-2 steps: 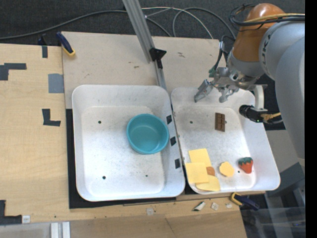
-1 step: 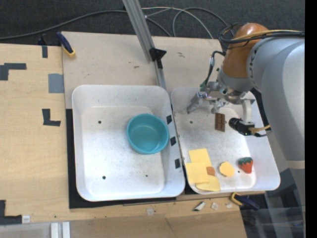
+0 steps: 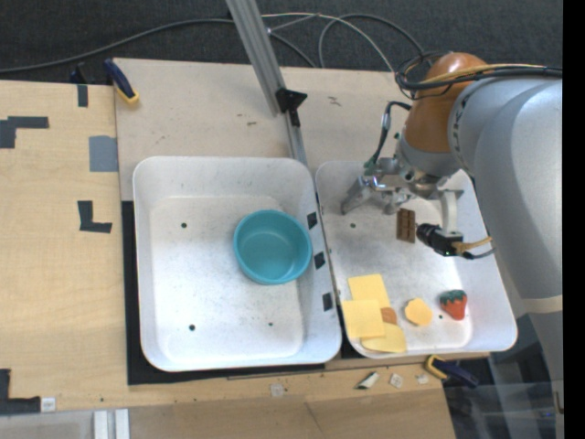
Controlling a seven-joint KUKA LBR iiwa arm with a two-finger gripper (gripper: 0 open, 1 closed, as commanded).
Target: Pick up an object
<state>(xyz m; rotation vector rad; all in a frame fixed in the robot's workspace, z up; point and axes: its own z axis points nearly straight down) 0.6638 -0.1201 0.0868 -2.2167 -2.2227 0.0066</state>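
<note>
Hiding right bin (image 3: 489, 337) edge: arm (image 3: 512, 154)

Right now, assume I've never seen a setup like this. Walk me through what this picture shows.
This is one camera fixed above a workbench, looking down at a slant. The big grey machine on the right is a robot arm with an orange band near its wrist; it ends in a two-finger gripper, hanging over the far end of the right bin. Whether it grips anything is hard to tell from here. Two shallow white bins sit side by side. The left bin holds a teal bowl. The right bin holds yellow pieces, a small round orange piece, a red strawberry-like toy and a small brown block. Its job is to pick up an object.
</note>
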